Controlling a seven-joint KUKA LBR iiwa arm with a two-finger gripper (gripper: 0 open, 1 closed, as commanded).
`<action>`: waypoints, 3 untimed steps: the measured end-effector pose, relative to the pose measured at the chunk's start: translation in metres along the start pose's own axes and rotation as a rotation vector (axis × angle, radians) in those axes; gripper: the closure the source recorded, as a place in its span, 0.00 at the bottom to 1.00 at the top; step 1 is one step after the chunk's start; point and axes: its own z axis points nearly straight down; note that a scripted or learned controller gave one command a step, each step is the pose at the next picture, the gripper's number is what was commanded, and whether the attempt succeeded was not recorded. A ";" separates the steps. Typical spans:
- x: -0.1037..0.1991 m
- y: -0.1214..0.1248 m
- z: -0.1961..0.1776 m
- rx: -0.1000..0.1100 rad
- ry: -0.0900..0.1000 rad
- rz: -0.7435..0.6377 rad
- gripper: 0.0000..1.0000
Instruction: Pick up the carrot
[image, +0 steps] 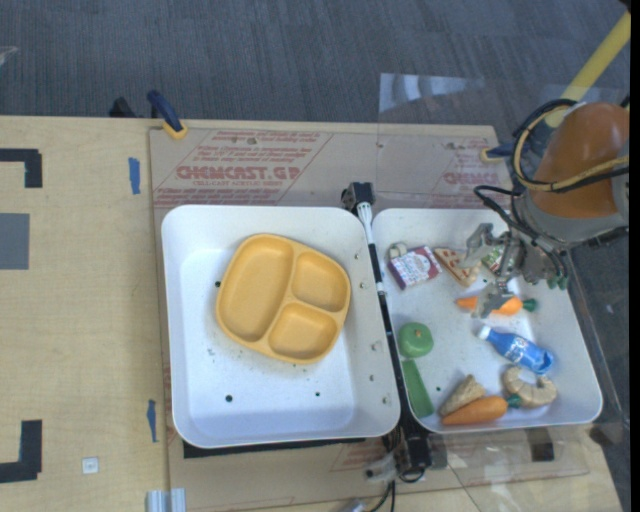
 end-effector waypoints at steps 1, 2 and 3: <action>-0.006 -0.011 0.005 -0.003 -0.017 0.053 0.00; 0.023 -0.006 0.004 0.003 -0.025 0.073 0.00; 0.021 0.013 0.004 0.010 -0.024 0.075 0.00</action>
